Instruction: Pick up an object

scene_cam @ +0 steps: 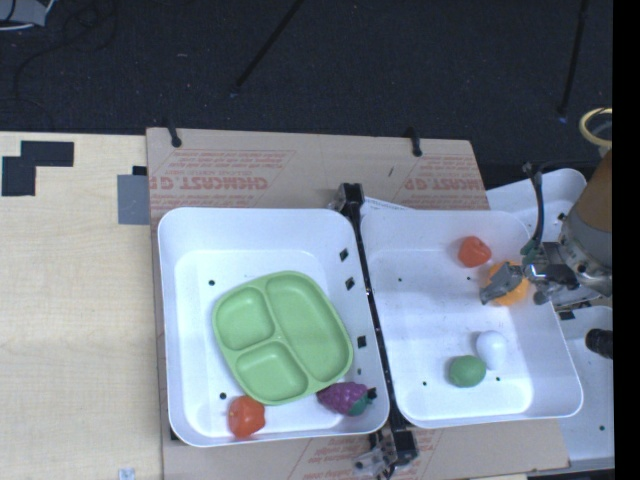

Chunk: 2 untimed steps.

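You have the claw (503,286) low over the right side of the right bin (420,408), reaching in from the right, and an orange-yellow object (511,287) sits between its fingers; it looks closed on that piece, though the fingers cover much of it. What you can see of the piece runs roughly left to right; its shape is too hidden to say where it points.

Just to the far left of it lies a red-orange toy (474,251), close but apart. Nearer to you in the same bin, a small white object (491,347) touches or almost touches a green ball (466,371).

In the left bin (185,268), a green divided tray (282,337) lies at a slant in the middle, with a red toy (246,416) and a purple grape bunch (343,398) by its near edge.
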### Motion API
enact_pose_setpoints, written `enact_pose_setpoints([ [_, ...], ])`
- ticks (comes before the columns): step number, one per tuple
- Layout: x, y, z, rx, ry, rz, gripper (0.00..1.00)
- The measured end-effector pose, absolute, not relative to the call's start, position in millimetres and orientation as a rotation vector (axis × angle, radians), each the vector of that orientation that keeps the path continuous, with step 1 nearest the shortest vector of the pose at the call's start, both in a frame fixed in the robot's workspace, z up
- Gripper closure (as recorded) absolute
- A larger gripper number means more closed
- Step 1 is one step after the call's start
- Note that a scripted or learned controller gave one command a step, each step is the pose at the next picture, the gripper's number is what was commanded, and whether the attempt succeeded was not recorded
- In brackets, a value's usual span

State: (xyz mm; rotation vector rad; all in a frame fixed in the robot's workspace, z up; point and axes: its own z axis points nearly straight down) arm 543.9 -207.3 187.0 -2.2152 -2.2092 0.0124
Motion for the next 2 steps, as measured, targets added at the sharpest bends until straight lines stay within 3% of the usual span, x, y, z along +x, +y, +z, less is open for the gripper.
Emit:
enact_pose_setpoints([
  [1,547.3,-207,194,-2.221,-2.221,0.001,0.00],
  [2,540.9,-198,139,-2.216,-2.218,0.004,0.00],
])
